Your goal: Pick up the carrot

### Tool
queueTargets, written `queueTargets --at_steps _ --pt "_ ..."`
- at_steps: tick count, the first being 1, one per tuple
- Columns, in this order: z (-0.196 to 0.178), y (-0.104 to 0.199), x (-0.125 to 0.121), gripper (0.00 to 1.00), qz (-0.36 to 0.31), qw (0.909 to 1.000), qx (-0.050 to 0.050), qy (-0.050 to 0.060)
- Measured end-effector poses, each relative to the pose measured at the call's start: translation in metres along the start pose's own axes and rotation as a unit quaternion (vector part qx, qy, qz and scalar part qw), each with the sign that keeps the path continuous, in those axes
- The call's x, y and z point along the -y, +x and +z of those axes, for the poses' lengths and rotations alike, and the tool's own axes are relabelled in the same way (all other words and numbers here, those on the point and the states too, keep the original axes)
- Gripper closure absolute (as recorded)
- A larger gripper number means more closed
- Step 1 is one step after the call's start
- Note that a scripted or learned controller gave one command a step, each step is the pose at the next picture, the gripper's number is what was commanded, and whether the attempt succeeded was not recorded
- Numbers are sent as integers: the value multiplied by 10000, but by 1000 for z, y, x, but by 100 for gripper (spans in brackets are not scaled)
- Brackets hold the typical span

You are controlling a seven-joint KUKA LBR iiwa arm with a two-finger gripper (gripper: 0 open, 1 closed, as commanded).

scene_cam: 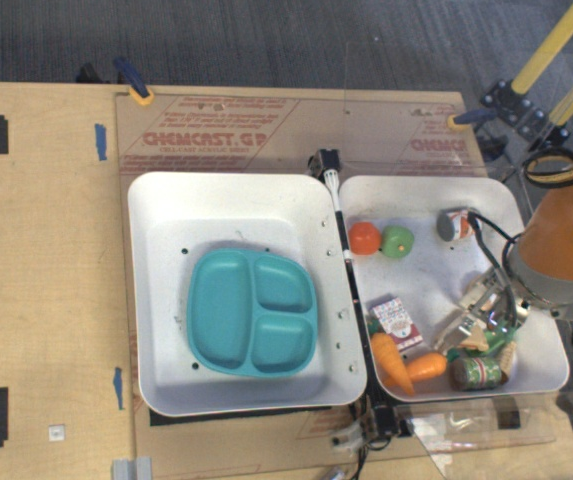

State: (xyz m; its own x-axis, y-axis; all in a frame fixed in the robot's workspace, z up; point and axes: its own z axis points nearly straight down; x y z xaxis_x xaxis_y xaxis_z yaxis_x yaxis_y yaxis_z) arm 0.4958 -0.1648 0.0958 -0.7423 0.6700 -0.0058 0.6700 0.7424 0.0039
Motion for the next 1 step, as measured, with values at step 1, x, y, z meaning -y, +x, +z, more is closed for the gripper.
queueTargets --at_steps 1 --pt "-21 4 -87 0 1605 9870 -16 -2"
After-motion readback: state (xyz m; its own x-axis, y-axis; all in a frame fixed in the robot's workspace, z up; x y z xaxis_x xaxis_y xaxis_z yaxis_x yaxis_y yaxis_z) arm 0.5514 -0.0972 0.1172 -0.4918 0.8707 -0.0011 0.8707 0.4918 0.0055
